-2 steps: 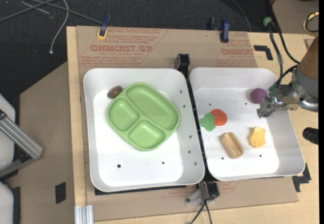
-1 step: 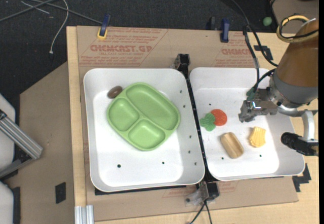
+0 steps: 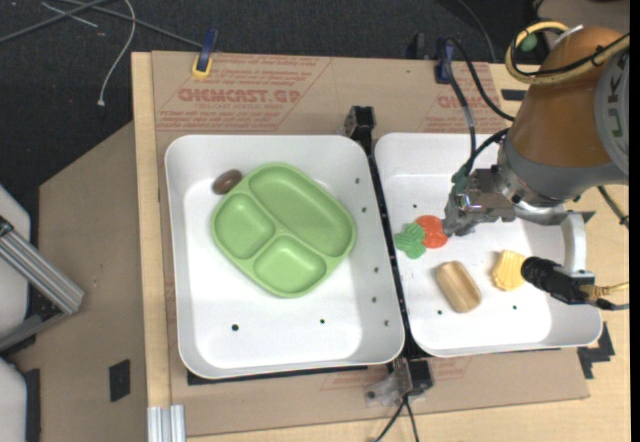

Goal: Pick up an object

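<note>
Nearest you, along the front of the right bin (image 3: 500, 335), the tan bread-like piece (image 3: 457, 286) lay flat on the floor, with the yellow piece (image 3: 507, 271) just beside it to the right; neither was touched by the arm. A step farther in, at the left side of that bin, the red-and-green toy (image 3: 421, 235) sat on the floor close to the dividing wall, and the gripper (image 3: 463, 213) hung directly at its right edge, low over the bin. You could not tell from this angle whether it was spread or closed, since the wrist body covered it, and nothing could be seen pinched in it. Judged so, the pick was not done: the approach looked complete or nearly so, while the grasp and the lift remained. Across the divider, the left bin (image 3: 200, 320) carried the green sectioned plate (image 3: 283, 228), and a small brown object (image 3: 228, 182) lay just beyond the plate's far left corner, both well apart from the arm.
</note>
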Motion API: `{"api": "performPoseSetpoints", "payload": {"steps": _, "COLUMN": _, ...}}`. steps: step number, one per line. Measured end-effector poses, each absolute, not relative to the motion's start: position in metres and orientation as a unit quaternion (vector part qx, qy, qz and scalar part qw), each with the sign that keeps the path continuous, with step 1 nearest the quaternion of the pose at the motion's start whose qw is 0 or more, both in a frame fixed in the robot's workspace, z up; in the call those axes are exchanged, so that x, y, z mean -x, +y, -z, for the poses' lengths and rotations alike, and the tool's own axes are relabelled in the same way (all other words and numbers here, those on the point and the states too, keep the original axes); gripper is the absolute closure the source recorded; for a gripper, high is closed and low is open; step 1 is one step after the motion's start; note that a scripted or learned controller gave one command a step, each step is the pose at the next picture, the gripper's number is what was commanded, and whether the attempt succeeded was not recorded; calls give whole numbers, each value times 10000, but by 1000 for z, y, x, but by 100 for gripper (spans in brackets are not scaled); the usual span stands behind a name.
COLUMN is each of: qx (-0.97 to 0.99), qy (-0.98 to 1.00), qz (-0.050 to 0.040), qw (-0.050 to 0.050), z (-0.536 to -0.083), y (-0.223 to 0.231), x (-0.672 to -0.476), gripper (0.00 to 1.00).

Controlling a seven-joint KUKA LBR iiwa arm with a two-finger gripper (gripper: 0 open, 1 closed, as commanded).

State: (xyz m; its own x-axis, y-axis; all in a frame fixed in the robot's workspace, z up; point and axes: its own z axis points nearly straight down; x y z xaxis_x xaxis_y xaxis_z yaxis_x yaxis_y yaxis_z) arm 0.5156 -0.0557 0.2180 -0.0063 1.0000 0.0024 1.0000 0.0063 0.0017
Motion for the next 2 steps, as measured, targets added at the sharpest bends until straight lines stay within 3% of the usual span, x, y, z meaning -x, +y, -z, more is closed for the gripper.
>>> {"api": "performPoseSetpoints", "payload": {"steps": 2, "qx": 7051, "qy": -7091, "qz": -5, "qw": 22, "z": -216, "y": 45, "x": -509, "gripper": 100}}
